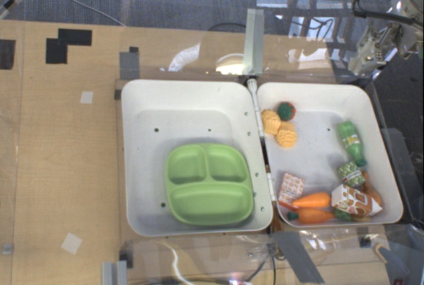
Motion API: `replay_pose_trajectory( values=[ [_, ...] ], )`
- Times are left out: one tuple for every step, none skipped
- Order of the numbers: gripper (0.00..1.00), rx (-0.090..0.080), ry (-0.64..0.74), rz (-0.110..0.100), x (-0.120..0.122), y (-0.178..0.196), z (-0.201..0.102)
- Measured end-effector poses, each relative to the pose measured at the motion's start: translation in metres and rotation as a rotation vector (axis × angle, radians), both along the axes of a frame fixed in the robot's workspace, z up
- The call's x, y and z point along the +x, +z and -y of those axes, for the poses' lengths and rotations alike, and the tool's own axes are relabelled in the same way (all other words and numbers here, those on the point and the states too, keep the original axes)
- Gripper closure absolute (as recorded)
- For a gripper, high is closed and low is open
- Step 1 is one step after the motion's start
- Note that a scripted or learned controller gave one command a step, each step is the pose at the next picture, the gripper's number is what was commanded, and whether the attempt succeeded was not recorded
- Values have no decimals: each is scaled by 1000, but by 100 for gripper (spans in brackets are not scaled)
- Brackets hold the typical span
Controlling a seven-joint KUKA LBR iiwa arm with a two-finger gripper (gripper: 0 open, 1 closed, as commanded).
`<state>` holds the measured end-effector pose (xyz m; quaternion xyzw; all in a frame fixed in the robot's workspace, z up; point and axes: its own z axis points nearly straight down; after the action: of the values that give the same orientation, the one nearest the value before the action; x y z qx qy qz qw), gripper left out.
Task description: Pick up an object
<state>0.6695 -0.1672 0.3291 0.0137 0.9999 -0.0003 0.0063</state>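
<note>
Nothing lifted so far, by the look of it: every item lies down in the bins and the tool (376, 52) hangs up at the top right, above the far right corner of the right bin (318, 99), well apart from everything in it. So the whole pick is left to do: choose a target, come down over it, close, lift. As for the tool itself, it's a pale blur against the frame behind it, and I cannot tell how it is set; what I can say is that nothing sits in it and it touches nothing in the bin. Candidates are all in the right bin: two yellow corn pieces (278, 129) just beside the dividing wall with a small red and green ball (286, 110) touching them at the top, a green bottle (350, 140) lying near the right wall, and a crowded cluster at the near edge, with two carrots (311, 207), a small red carton (291, 187) and a juice box (356, 201) pressed close together. The left bin (146, 118) carries a green divided plate (209, 183) lying flat. My guess is the bottle, lying apart from the rest, is the easiest reach from where the arm sits.
</note>
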Motion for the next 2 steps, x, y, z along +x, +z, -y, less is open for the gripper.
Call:
replay_pose_trajectory(
  values=[
    [100,-2,3,13,2,15,-1],
    [100,-1,104,-3,-5,-28,10]
  ],
)
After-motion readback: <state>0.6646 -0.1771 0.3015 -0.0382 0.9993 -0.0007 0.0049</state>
